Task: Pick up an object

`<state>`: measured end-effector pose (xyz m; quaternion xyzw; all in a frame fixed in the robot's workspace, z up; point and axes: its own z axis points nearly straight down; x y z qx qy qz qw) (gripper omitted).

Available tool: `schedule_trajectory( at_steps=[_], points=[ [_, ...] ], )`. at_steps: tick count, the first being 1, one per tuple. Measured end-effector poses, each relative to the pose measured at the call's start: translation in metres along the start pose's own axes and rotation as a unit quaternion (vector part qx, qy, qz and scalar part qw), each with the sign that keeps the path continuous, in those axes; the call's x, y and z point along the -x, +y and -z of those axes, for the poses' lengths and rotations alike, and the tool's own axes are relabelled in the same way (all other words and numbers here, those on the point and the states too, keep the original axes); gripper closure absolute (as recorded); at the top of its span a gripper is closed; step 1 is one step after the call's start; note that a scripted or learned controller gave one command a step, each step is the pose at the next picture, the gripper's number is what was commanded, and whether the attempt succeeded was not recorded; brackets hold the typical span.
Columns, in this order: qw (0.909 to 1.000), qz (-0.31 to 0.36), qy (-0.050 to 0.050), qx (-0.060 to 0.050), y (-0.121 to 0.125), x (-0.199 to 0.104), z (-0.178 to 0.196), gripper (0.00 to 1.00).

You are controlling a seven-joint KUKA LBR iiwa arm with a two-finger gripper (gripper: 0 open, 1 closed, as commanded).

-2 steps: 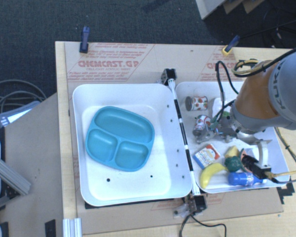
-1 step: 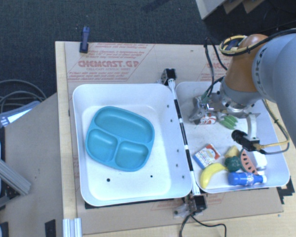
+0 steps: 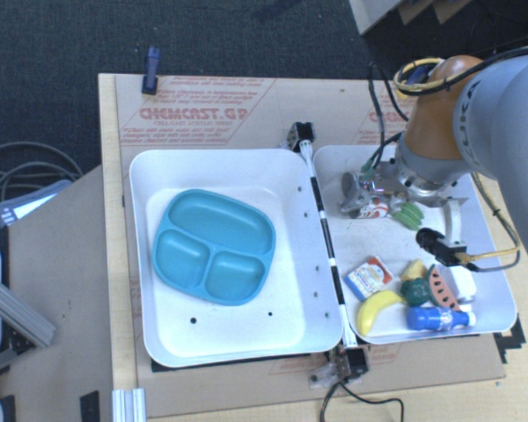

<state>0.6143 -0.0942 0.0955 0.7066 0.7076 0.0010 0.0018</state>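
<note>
1. Loose items sit at the near end of the right bin (image 3: 502, 310): banana (image 3: 377, 309), blue bottle (image 3: 436, 320), small carton (image 3: 368, 278).
2. Gripper (image 3: 363, 193) is low at that bin's far end; can't tell its state.
3. Left bin (image 3: 150, 183) holds a blue divided plate (image 3: 213, 246).

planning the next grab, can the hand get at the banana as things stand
Probably yes. The banana lies uncovered in the right bin, nothing stacked on it, though a small carton sits close beside it. The hand hovers over the same bin.
</note>
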Motion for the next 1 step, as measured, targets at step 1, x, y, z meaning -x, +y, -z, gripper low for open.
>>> schedule_trajectory(
  at_steps=[1],
  points=[
    [1.0,0.0,0.001,-0.002,-0.0217,-0.0756,0.0896,1.0]
  ],
)
